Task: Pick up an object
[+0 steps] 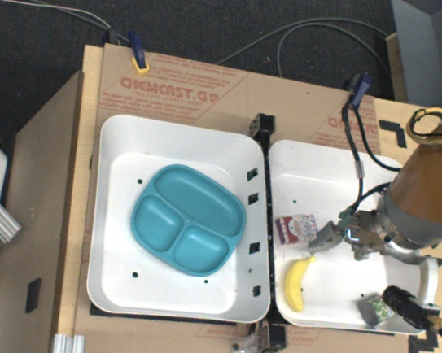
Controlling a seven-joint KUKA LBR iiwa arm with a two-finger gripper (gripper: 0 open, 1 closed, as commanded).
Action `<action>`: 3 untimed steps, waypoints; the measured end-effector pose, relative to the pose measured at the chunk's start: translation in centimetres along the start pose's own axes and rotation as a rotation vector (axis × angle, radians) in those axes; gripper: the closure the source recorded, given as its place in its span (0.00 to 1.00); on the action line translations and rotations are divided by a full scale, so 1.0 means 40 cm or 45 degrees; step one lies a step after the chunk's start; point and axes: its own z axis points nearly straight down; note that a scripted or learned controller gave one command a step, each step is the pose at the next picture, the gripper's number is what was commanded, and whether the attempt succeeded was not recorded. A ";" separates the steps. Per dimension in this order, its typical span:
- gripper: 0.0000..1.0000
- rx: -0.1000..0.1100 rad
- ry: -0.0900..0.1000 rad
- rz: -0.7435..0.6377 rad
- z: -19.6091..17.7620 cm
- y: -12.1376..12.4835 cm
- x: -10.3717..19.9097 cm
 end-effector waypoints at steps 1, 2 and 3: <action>0.00 -0.018 -0.002 -0.004 -0.017 0.008 0.001; 0.00 -0.011 -0.001 -0.003 0.141 0.014 -0.004; 0.00 -0.015 -0.001 -0.004 0.240 0.014 -0.002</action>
